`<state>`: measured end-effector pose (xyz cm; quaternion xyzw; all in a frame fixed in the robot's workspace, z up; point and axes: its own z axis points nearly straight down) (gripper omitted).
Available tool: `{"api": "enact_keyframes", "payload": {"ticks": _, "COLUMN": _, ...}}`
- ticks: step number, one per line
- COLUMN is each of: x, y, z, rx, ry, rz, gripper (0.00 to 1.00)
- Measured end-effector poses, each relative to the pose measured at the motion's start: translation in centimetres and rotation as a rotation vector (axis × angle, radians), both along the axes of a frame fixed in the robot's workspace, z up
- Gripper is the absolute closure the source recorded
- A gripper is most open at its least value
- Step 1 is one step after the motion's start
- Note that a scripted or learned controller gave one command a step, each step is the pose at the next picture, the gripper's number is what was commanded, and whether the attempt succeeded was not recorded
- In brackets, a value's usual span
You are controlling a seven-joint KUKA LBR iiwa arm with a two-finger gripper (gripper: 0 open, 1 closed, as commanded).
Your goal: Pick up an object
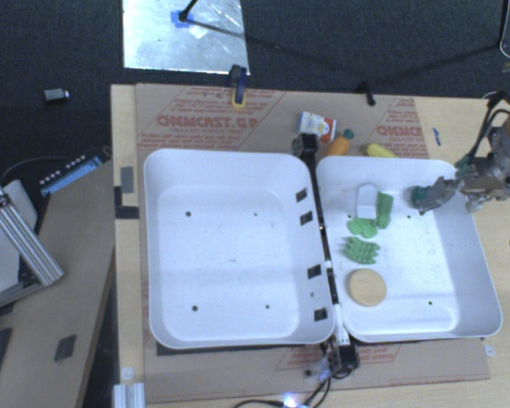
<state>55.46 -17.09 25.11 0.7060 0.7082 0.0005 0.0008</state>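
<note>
In the right bin (pixel 472 300) lie a white block (pixel 366 201), a green cylinder (pixel 383 211), two green leafy pieces (pixel 362 227) (pixel 361 249) and a tan round disc (pixel 367 287). My gripper (pixel 428 195) hangs over the bin's upper right part, to the right of the green cylinder and apart from it. The fingers look dark green and point left. I see nothing between them.
The left bin (pixel 229 245) lies beside the right one, with a black hinge strip (pixel 321 236) between them. Behind the bins sit a small white-and-red box (pixel 316 126), an orange piece (pixel 339 145) and a yellow piece (pixel 379 151). A yellow clamp (pixel 238 87) stands at the back.
</note>
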Motion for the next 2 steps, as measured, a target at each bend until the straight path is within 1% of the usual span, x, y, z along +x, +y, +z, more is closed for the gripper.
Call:
{"api": "enact_keyframes", "payload": {"ticks": 1, "x": -1.9, "y": 6.8, "z": -6.3, "rx": 0.004, "ry": 0.006, "rz": 0.006, "gripper": 0.00}}
{"api": "enact_keyframes", "payload": {"ticks": 2, "x": -7.1, "y": 8.0, "z": -16.6, "rx": 0.004, "ry": 0.009, "rz": -0.002, "gripper": 0.00}}
